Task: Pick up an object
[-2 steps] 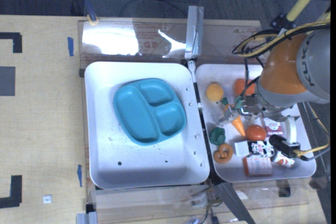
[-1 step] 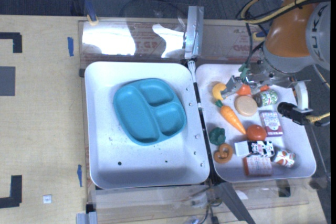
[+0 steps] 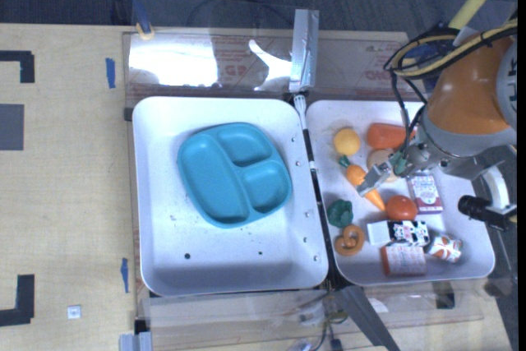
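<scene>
While the claw [image 3: 383, 173] hangs low over the right bin [image 3: 481, 259], you should pick one clear target and settle squarely over it before closing. Its metal tip sits among the toys, but you cannot tell how wide it stands or whether it has anything, so treat the grasp as not yet made.

Nearest choices: the small orange carrot [image 3: 374, 198] just below the claw, another orange piece [image 3: 355, 174] just to its left, and the red tomato [image 3: 401, 207] below and slightly right. The carrot looks narrow and may slip or roll, so centre on it. The yellow lemon [image 3: 347, 141] lies up and left, an orange-red lump [image 3: 385, 135] directly above. Further below sit a green piece [image 3: 340, 213], a pretzel-like ring [image 3: 349, 239], a black-and-white carton [image 3: 409, 233] and a red can [image 3: 403, 260].

Well to the claw's left, the left bin [image 3: 156, 259] holds a blue divided plate [image 3: 234, 173].
</scene>
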`<action>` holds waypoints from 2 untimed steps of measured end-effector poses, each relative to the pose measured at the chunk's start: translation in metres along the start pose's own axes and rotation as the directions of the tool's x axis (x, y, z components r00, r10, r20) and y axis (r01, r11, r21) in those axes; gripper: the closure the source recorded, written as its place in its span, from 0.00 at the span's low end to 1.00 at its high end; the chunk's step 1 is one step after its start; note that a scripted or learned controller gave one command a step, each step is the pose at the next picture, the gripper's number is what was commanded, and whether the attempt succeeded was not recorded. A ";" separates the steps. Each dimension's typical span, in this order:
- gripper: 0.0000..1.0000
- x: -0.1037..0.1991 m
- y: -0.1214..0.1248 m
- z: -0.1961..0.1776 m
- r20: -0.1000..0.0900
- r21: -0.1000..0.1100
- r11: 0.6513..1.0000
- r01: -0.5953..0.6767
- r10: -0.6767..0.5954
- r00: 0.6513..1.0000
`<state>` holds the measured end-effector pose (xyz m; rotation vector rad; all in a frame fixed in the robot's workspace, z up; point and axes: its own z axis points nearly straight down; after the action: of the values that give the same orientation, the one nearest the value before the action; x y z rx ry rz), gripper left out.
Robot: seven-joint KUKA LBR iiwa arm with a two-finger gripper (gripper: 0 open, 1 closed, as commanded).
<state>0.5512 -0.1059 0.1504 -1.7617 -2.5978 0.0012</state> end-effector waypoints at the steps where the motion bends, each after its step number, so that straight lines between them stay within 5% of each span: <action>1: 0.00 -0.012 0.018 0.058 0.011 -0.013 0.993 0.118 -0.118 0.993; 2: 1.00 -0.012 0.019 0.047 0.014 -0.018 0.993 0.117 -0.117 0.993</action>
<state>0.5735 -0.1101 0.1029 -1.6175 -2.7147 -0.0121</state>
